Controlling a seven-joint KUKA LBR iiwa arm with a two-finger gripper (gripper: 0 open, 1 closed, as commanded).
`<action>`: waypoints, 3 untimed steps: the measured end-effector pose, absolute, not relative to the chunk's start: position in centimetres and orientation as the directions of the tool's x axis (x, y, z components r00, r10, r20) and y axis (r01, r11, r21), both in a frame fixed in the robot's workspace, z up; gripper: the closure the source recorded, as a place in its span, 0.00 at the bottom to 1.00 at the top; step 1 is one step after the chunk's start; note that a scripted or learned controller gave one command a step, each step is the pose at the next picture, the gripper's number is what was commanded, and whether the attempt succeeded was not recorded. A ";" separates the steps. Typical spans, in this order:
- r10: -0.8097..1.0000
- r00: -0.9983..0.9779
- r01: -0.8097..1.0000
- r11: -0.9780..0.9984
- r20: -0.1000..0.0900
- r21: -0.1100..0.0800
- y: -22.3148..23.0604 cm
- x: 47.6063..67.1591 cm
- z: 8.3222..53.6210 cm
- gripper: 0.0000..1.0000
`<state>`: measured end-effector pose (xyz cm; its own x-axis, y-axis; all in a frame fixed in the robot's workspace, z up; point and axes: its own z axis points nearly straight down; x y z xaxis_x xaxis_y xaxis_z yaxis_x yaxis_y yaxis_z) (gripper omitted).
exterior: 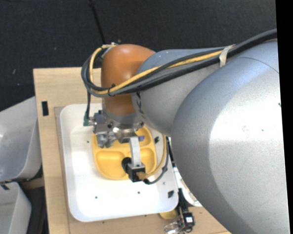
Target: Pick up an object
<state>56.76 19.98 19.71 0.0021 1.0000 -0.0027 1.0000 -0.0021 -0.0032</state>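
At your far left, pale grey housings (9, 142) stop short of the wooden bench (53, 169). Next comes one white bin (82, 192), its left and near floor bare, which leaves you open room along those rims. One yellow compartmented dish (106, 163), the thing to pick, lies in the bin right of centre. The gripper (117, 136) sits right over the dish's far part; you cannot tell whether the claw is spread or closed. The grey arm (227, 148) covers the bin's right rim.
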 end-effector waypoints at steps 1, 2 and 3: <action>1.000 -0.004 1.000 0.004 0.003 0.006 21.3 56.8 27.0 1.00; 1.000 -0.006 1.000 0.006 0.001 0.002 22.2 58.6 29.4 1.00; 1.000 -0.007 1.000 0.007 -0.003 -0.003 22.0 57.8 28.4 1.00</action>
